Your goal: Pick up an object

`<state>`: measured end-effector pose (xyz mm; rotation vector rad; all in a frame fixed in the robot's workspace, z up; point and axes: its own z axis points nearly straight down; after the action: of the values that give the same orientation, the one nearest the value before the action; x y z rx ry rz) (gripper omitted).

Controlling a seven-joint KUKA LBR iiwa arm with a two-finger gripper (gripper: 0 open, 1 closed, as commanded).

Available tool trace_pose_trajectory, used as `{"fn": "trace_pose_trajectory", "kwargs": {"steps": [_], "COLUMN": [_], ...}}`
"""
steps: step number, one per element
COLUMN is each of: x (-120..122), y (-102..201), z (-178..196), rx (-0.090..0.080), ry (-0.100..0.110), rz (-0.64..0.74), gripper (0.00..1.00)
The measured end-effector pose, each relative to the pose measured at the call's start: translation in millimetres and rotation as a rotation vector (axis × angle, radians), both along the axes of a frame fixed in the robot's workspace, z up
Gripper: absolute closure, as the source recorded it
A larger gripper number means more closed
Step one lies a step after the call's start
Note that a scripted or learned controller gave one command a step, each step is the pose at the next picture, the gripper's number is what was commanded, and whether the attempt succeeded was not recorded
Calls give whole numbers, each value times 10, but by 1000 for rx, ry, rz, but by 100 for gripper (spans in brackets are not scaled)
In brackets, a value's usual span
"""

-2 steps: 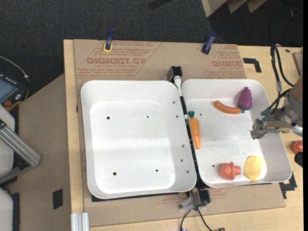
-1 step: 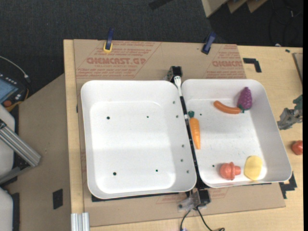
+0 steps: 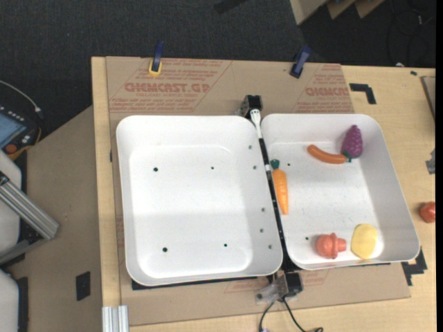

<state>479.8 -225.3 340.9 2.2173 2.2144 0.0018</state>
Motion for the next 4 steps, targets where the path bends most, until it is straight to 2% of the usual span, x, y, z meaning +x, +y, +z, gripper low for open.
{"fn": "trace_pose_trajectory", "kwargs": {"steps": [1,2,3,4], "x": [1,1,4,9], "y": [10,112,1355,1293], "z": [645,1835,1959,2052], "rx": [0,-2,5,2], "ry": [-2,-9,-1,-3], "rz": [3,4,13,2], "gripper": [0,0,0,100]}}
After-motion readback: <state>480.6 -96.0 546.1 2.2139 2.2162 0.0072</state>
